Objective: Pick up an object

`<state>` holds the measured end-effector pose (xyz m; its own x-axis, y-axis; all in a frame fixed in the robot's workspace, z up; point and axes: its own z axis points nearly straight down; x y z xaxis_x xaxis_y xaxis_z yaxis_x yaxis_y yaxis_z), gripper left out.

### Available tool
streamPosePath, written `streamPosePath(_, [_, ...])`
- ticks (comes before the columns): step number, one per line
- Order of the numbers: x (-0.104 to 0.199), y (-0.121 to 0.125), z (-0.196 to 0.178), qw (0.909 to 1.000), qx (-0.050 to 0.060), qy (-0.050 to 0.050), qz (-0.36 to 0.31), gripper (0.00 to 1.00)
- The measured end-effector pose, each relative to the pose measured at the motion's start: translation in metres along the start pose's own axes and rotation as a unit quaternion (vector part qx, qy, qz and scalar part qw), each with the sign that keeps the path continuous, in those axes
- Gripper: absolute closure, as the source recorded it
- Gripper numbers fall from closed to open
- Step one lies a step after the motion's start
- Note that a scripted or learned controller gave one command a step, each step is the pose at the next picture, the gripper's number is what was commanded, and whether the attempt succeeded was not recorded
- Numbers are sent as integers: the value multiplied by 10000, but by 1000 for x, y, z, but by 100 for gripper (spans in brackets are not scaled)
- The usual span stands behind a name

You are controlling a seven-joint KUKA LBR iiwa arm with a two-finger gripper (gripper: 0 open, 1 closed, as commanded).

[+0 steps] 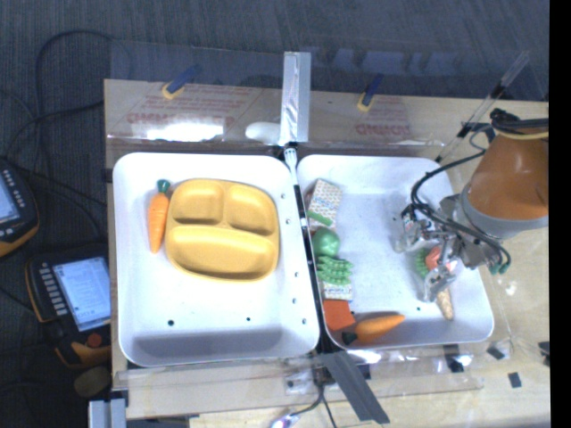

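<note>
Robotics lab, white bins [134, 328] on taped wooden bench [419, 119], loose cables [53, 69], teach pendant [13, 208], grey carpet.

Your arm [505, 181] comes in from right side of view, orange band above wrist facing camera, grey body mostly cut off past it. Wrist angled down and leftward. Black cables loop off wrist on its left side, one thin line running up and right. Gripper [434, 261] hangs low at end of wrist, metal bits and wiring bunched round it. Too cluttered down there to read jaws, honestly.
</note>
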<state>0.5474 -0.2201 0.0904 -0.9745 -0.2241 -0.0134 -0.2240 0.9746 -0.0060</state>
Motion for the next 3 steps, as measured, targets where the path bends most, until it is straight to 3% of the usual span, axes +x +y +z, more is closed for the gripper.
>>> streamPosePath(1, [-21, 28, 0, 9999, 4, 3, 155, 0])
streamPosePath(2, [42, 4, -1, 10000, 12, 10, -36, 0])
streamPosePath(3, [-61, -15, 2, 9991, -12, -1, 430, 0])
